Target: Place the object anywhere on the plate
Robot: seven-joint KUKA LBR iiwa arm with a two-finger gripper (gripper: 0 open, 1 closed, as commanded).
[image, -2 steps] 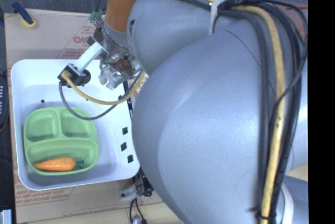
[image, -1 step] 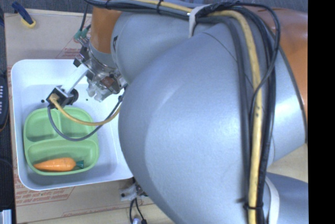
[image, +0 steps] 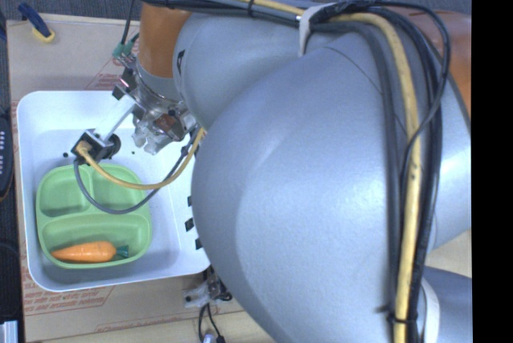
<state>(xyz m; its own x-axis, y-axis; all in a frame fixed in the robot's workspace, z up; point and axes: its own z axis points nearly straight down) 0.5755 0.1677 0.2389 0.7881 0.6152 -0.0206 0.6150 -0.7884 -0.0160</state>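
Observation:
A green divided plate (image: pixel 90 215) lies in the left white bin (image: pixel 40 117). An orange carrot (image: pixel 83 252) with a green stub rests in the plate's near compartment. My gripper (image: pixel 157 129) hangs above the bin just right of the plate's far edge, apart from the carrot. The wrist and cables crowd around it, so the fingertips are hard to make out.
The grey arm covers most of the view's right and centre and hides the right bin. A yellow cable (image: pixel 136 183) loops over the plate's far compartment. A blue and yellow tool (image: pixel 36 22) lies on the cardboard beyond the bin.

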